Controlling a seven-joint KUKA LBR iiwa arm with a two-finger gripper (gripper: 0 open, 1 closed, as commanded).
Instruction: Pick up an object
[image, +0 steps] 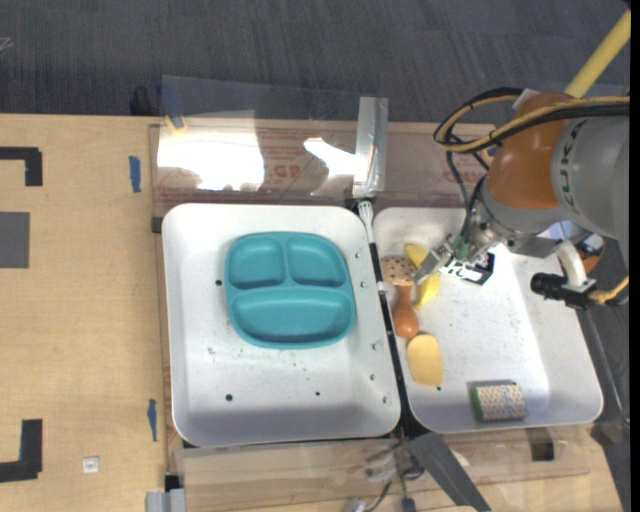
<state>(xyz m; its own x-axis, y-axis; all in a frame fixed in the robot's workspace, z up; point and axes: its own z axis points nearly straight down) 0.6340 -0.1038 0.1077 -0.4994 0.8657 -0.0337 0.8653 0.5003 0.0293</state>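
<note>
In the right bin (560, 385), the gripper (436, 260) reaches down at the upper left corner, right over a yellow banana-shaped piece (428, 289) that shows above and below it. Just left of it lies a tan perforated piece (396, 268). Below that sit a brown-orange egg-shaped object (405, 321) and a yellow oval fruit (425, 359). A small patterned block (498, 400) rests near the bin's front edge. The gripper's body hides how it meets the yellow piece.
The left bin (190, 390) holds a teal divided plate (290, 288). The rim between the two bins (385, 310) runs close to the left of the objects. The grey arm with its orange band (525, 165) and cables fills the upper right.
</note>
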